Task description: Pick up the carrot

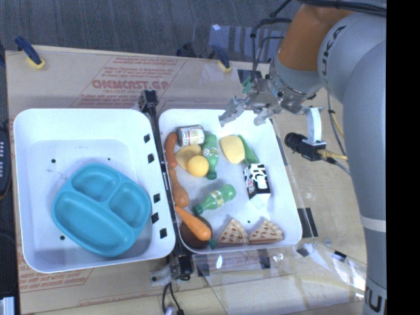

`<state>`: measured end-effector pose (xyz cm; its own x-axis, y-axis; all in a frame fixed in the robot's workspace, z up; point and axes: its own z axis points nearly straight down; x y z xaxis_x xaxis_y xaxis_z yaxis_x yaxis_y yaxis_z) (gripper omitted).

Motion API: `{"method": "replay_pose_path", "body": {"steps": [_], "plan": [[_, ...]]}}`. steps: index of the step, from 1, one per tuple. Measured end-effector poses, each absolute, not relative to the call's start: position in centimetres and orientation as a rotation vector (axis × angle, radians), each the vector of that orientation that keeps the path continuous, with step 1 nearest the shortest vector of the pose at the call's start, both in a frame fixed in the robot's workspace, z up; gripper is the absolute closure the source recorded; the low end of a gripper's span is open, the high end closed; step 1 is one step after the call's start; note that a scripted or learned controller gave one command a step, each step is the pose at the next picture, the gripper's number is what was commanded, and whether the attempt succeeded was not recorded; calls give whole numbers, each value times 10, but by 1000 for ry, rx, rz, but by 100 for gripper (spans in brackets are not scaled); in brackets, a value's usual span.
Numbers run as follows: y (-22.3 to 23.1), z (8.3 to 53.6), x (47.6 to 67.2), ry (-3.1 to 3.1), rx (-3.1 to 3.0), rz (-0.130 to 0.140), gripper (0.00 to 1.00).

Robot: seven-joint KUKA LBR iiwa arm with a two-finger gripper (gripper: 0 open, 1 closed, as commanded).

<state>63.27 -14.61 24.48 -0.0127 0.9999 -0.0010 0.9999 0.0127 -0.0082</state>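
Below me a bench covered with brown cardboard with red printed text, a blue clamp at its far left corner, dark grey ribbed floor behind my bench, bright light falling from the right side

The grey arm reaches in from the right, its orange band above the wrist, with the gripper spread open and holding nothing, poised over the far edge of the right bin.
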Motion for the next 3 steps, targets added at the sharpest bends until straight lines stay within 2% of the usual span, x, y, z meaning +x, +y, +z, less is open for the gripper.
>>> {"method": "replay_pose_path", "body": {"steps": [1, 2, 3], "plan": [[-104, 257, 566, -2123, -2309, 12, 0], [-38, 188, 541, -2101, -2319, 18, 0], [-67, 191, 483, -2108, -2320, 16, 0]]}}
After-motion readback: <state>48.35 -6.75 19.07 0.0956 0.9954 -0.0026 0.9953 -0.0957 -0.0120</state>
